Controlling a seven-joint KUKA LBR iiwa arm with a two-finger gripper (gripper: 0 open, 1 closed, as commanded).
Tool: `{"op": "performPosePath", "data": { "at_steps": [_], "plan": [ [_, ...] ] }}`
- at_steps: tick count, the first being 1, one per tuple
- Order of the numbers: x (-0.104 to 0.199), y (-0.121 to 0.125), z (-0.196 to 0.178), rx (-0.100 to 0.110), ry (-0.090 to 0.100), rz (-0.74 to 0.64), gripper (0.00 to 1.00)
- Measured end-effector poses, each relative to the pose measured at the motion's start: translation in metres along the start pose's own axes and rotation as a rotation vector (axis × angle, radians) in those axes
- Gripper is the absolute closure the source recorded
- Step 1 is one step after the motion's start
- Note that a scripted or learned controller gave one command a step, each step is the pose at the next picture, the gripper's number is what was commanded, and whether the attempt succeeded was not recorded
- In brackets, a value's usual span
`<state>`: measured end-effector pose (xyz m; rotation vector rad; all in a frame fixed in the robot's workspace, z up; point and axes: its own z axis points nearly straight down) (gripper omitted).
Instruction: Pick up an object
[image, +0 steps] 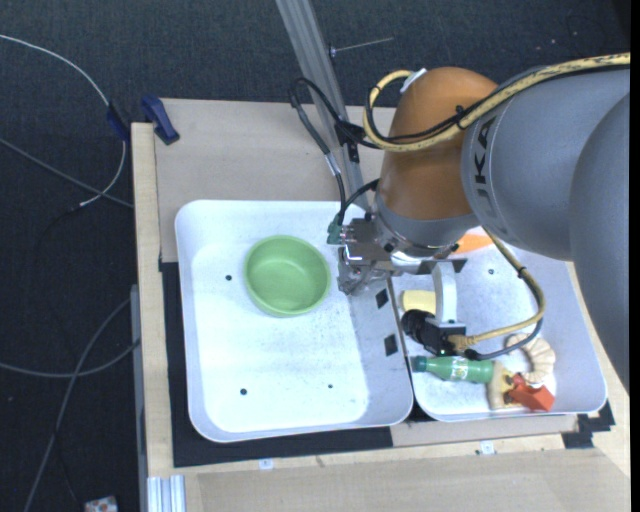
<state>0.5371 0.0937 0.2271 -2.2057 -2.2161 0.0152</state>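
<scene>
Over the seam between the two white bins, my pincer (358, 272) hung low, close by the right rim of the left bin (215, 395) and just beside the green bowl (288, 274) that sat upright in that bin's upper half. My orange wrist band and grey arm covered much of what lay beneath, so I could not tell from the picture how wide the pincer stood, nor whether anything sat in it; nothing showed plainly in its grasp.

The things I might have taken lay mostly in the right bin (580, 395): a green bottle (458, 369) on its side near the bottom edge, a small red and orange toy (527, 394) to its right, a pale tan piece (541, 356) curving just above that toy, and a yellow block (420, 301) partly behind my cable. All of them rested on the bin floor, apart from the pincer.

By my reckoning the task was still at its start. No object had been lifted. What remained was choosing one thing, coming down on it, closing, and raising it clear. The bowl was nearest, though its wide rim looked awkward to grasp.
</scene>
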Motion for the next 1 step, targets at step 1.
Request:
{"op": "performPosePath", "data": {
  "at_steps": [1],
  "plan": [
    [-0.0033,0.0006,-0.0003,-0.001,-0.001,0.006,0.0]
  ]
}}
